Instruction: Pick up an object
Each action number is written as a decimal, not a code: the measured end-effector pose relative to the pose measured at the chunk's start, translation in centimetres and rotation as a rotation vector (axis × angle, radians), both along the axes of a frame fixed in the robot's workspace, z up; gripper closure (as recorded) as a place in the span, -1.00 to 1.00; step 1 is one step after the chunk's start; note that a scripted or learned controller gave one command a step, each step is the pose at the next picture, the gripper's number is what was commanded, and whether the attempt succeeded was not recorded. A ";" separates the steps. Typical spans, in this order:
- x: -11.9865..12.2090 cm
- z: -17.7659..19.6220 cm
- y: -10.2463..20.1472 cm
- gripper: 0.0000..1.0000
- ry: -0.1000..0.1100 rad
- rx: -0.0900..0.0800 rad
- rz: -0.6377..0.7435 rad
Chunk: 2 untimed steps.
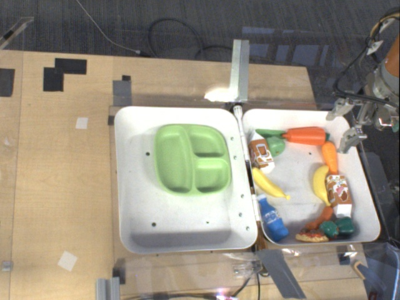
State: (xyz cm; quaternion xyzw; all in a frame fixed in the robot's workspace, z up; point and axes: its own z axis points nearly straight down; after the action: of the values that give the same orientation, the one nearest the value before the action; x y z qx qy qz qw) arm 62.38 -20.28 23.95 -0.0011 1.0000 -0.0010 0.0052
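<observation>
Across the bench, the left bin (134, 186) held a green divided tray (190, 158), while the right bin (370, 195) carried the graspable clutter, from the long carrot (306, 135) at its far wall and two bananas (269, 184) (320, 184) down to small cartons (261, 154) (337, 190) and a blue bottle (272, 217) at the near left corner. At the right bin's far right corner the gripper (353, 136) hung above the rim, nothing showing between its fingers; their spacing could not be resolved. Judged as hollow plastic toys, these items should be light, stiff and somewhat slippery, so the carrot lying clear near the gripper should be taken across its mid-length.
</observation>
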 end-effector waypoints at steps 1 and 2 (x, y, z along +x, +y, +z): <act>-3.5 -12.9 -0.2 -1.00 -0.017 -0.005 0.106; -4.0 -13.8 -0.2 -1.00 -0.022 -0.006 0.067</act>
State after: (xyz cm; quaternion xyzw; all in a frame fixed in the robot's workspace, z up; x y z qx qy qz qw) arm 58.43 -20.46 10.16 -0.0347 0.9993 -0.0038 0.0162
